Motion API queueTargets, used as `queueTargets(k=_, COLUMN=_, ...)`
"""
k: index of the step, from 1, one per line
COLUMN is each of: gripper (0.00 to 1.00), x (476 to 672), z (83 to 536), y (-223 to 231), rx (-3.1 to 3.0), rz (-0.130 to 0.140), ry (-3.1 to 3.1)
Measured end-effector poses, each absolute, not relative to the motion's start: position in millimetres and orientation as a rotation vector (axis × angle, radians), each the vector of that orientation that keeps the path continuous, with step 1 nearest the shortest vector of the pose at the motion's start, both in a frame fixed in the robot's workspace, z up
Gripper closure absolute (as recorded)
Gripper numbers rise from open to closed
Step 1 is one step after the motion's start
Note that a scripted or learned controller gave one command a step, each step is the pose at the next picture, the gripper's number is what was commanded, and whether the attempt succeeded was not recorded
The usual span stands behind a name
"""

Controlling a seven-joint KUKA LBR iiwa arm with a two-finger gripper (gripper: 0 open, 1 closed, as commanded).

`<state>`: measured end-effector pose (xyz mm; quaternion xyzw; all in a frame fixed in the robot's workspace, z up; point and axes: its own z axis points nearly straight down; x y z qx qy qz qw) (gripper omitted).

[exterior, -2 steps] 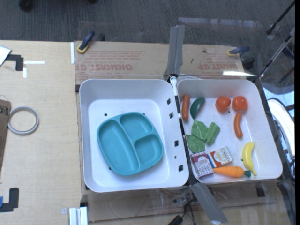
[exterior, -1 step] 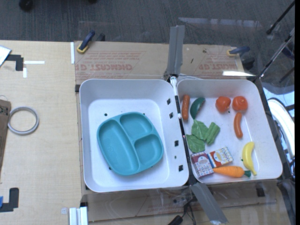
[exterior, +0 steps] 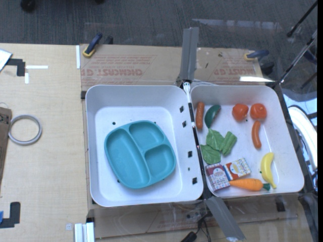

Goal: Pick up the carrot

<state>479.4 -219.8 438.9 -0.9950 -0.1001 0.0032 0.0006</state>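
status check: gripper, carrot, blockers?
Carrot flat at right bin's near edge, untouched. Banana at its green tip, small box touching its far side. No grasp yet.

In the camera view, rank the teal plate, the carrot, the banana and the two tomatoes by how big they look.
1. teal plate, by far the largest.
2. carrot and banana: much alike in extent, too close to rank.
3. left tomato and right tomato: smallest, alike.
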Motion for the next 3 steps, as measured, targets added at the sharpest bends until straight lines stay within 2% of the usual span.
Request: queueTargets(k=3, gripper=1.0, x=479.5, z=438.3, y=-221.6, rx=-3.122, rz=0.013, ry=-0.32)
